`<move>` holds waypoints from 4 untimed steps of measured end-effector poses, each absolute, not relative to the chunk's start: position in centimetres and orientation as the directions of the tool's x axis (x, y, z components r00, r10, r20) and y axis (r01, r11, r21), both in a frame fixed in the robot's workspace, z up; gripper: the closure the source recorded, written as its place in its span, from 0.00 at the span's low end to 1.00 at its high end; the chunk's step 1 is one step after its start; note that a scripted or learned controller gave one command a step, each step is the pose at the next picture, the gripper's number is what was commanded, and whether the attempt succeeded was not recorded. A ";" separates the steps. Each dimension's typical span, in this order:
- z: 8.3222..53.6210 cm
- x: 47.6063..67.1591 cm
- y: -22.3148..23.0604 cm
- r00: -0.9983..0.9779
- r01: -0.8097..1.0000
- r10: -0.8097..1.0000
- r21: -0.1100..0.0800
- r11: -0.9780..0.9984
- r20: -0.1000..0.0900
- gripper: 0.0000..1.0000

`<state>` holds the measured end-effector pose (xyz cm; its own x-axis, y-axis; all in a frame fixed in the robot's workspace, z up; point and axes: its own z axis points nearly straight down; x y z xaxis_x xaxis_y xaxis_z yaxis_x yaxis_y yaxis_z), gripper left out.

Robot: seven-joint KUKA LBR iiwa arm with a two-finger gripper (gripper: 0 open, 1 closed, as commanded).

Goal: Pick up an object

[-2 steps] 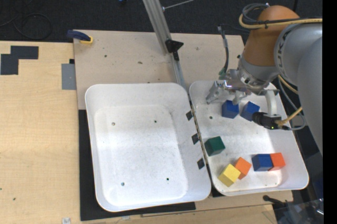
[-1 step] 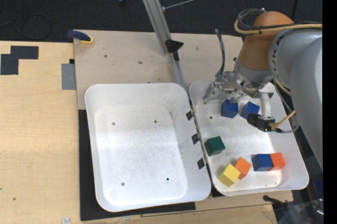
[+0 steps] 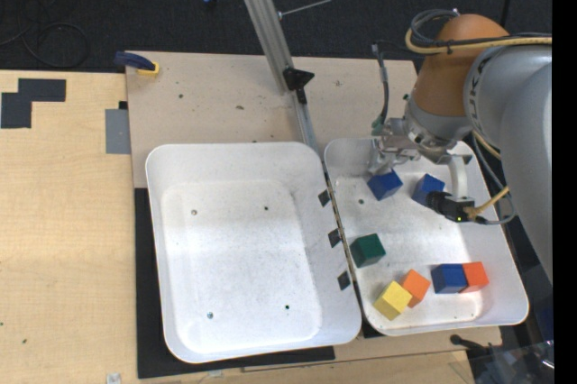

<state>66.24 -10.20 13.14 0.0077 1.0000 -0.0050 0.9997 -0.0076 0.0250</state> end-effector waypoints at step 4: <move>23.2 65.5 1.3 -0.005 1.000 1.000 -0.004 0.005 0.003 1.00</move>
